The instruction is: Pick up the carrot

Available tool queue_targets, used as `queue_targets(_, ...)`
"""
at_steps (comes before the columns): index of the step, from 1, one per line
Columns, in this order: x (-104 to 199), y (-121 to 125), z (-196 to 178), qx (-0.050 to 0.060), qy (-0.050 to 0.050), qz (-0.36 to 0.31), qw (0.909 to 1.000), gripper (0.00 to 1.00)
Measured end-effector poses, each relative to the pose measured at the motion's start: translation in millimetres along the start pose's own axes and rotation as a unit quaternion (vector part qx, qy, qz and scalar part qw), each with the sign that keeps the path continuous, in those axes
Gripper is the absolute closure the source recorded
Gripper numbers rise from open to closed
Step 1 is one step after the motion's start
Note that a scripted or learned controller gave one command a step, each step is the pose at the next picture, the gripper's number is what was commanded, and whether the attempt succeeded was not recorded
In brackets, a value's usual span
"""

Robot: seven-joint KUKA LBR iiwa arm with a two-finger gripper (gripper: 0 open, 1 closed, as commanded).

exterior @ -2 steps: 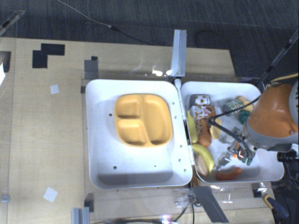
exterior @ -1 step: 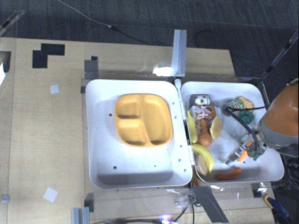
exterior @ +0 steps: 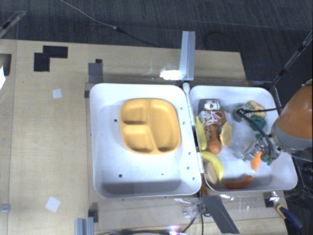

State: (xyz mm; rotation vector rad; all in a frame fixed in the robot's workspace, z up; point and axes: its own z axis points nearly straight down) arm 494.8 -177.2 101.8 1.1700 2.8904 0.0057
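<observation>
- Bench (exterior: 44, 146): a pale wooden surface carrying two shallow white bins side by side, with a few small pale squares and black marks on its left part.
- Right bin (exterior: 288, 180): holds all the loose items; its near edge runs along the bottom right of the camera view.
- Sausage (exterior: 238, 182): a reddish-brown piece lying flat near the front wall of the right bin.
- Banana (exterior: 215, 163): yellow and curved, lying in the front left part of the right bin, just left of the sausage.
- Carrot (exterior: 256, 162): small and orange, standing roughly on end in the right half of the right bin, directly below the gripper's tip and touching or nearly touching it.
- Gripper (exterior: 255, 152): a grey metal assembly with green parts, reaching in from the right and sitting over the carrot; whether the fingers are apart or closed cannot be told, as the detail is too small.
- Arm (exterior: 298, 119): a grey body with an orange band, at the right edge above the right bin.
- Left bin (exterior: 105, 180): contains a yellow divided tray (exterior: 149, 126) with three compartments, set near its centre.
- Far items in the right bin: a white and red-brown packet (exterior: 211, 112) by the back left, and a small tan object (exterior: 255, 106) by the back right.
</observation>
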Motion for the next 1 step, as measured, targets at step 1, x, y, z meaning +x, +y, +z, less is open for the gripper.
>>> queue_targets(1,48.2,47.3,-102.6,0.002,0.005,0.077,0.997,1.0)
